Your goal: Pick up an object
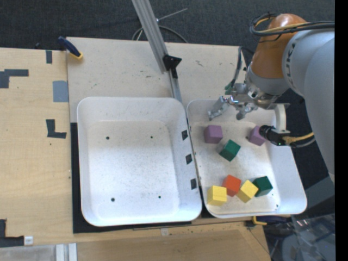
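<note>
Claw: metal two-finger gripper on the grey arm with its orange band, hanging over the far end of the right bin; its fingers stand apart with nothing between them, one finger reaching left, the other right. Nearest item: purple block, just below and slightly left of the claw, apart from it, on the bin floor. Next: dark green block, below the claw, just beside the purple one. Second purple block, right of the claw and a little lower, near the bin's right wall and a black cable fitting. Further from the claw, at the bin's near end, a cluster: orange block touching a yellow block on its left; a second yellow block just right of the orange one, touching a second dark green block. Left bin: well left of the claw, white, speckled. Grey metal post: up and left of the claw, slanting across the bench. Farthest: a blue and yellow clamp, far left of the claw.
</note>
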You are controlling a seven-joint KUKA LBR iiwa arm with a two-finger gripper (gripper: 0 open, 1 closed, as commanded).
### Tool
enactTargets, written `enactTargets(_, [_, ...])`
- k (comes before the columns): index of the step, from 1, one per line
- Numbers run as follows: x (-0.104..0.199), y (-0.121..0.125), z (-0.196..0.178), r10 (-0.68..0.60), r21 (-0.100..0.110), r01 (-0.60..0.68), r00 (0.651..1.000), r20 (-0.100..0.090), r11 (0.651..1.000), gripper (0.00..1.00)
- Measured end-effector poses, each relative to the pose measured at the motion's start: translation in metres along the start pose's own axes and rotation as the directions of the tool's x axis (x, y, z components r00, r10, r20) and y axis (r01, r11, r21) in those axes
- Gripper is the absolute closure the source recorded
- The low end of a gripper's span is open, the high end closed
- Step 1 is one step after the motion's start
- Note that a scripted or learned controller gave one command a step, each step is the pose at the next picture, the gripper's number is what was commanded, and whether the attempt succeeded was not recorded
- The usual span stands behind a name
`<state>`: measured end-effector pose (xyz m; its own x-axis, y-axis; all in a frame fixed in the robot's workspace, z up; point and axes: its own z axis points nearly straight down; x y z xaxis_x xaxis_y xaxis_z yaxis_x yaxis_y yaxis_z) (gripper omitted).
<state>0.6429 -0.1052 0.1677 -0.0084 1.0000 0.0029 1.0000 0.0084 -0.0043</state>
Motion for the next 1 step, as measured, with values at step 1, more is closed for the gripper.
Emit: enactTargets(1, [0.0163, -0.0349, 0.0599, 0.007, 0.005, -0.007, 1.0, 0.001, 1.0, 0.0])
